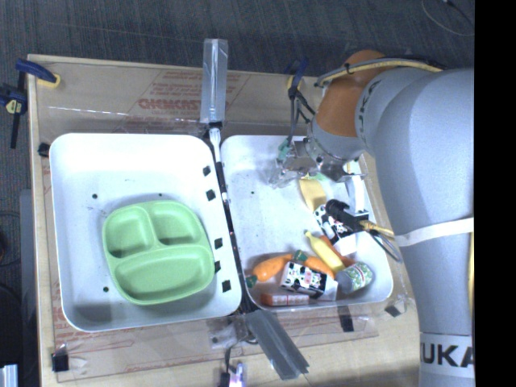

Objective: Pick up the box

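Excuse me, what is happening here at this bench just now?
A grey robot arm reaches from the right over the right bin. Its gripper hangs low near the far end of that bin. The box, with a cow pattern, lies at the near end among a carrot and other small items, not picked up. A green divided plate sits in the left bin.

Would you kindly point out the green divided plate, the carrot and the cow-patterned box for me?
green divided plate [158,251], camera view, ridge between its compartments.
carrot [268,267], camera view, middle of its orange body.
cow-patterned box [303,279], camera view, centre of its top face.
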You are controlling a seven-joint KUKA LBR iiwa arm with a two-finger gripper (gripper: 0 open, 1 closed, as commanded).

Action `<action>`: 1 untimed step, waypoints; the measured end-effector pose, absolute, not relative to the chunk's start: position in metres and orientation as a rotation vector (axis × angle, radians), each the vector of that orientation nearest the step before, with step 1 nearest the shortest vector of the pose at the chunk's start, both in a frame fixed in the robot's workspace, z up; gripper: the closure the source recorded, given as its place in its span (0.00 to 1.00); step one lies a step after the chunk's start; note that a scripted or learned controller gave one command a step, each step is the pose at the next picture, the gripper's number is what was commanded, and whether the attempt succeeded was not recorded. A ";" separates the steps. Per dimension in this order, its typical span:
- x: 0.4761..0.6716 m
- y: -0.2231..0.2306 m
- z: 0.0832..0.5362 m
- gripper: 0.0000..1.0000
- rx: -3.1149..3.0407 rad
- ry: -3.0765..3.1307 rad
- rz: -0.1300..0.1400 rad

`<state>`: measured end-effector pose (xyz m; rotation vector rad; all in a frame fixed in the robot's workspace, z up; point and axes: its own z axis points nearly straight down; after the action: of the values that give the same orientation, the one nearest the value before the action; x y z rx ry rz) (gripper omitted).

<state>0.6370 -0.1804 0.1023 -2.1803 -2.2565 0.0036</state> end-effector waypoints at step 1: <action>0.637 -0.180 0.102 0.00 -2.179 -2.257 0.004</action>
<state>0.6370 -0.1801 0.1022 -2.1790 -2.2572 0.0039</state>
